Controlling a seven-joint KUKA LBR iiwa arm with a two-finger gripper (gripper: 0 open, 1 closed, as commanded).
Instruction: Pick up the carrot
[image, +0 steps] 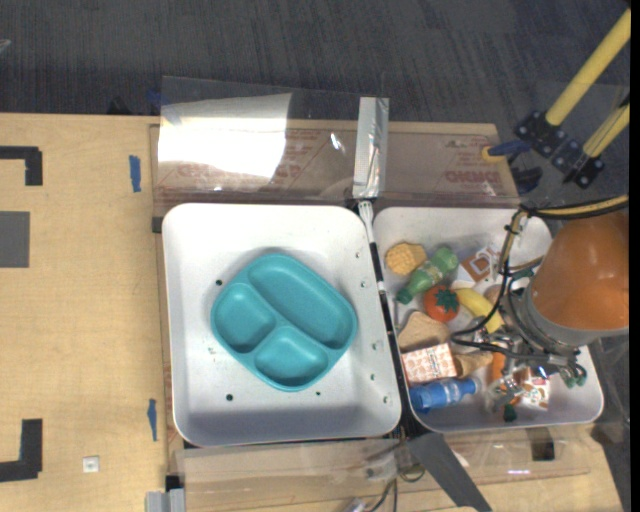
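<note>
Two shallow white bins sit side by side on a pale wooden bench, the left bin (190, 300) bearing a smooth teal divided plate (284, 318). Reaching from the right, the arm's orange band (588, 275) hangs over the right bin (590, 405), hiding the gripper (520, 350), so its state cannot be told. I cannot pick out the carrot with certainty among the jumbled toy foods, which include a blue bottle (443, 393) and a red tomato (440, 303).

worktop (70, 300): pale wood-coloured board, with black tape corner marks and short blue tape strips near its left side
left bin (190, 260): shallow, white, lies directly on the worktop, just beside the other bin
right bin (580, 405): shallow, white, lies on the worktop to the right
clear sheet (225, 140): glossy, at the far edge behind the left bin
</note>
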